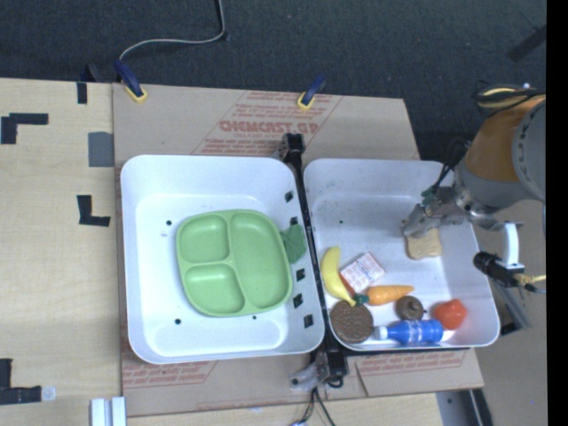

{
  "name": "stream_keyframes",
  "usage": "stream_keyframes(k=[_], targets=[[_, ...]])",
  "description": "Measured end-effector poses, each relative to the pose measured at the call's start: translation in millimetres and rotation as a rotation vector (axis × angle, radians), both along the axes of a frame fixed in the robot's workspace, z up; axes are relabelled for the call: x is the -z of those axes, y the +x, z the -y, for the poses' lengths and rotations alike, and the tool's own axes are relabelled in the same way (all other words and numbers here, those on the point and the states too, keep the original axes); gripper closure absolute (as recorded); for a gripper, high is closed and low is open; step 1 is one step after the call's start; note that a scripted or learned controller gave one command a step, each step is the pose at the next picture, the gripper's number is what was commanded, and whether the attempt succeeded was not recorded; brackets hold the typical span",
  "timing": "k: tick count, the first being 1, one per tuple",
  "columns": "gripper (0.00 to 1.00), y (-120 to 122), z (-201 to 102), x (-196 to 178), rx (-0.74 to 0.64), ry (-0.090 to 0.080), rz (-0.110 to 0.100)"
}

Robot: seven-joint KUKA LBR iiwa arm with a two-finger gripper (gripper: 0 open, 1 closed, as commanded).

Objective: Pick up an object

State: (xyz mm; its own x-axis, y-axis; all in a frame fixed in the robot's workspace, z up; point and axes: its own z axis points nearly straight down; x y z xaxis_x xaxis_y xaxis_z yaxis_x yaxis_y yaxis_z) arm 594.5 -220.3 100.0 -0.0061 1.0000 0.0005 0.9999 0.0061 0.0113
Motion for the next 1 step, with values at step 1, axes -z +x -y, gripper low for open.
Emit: stream_keyframes(k=[1], targets=[[0.0, -0.1, 2.1, -0.6, 0.001, -0.005, 0.002]])
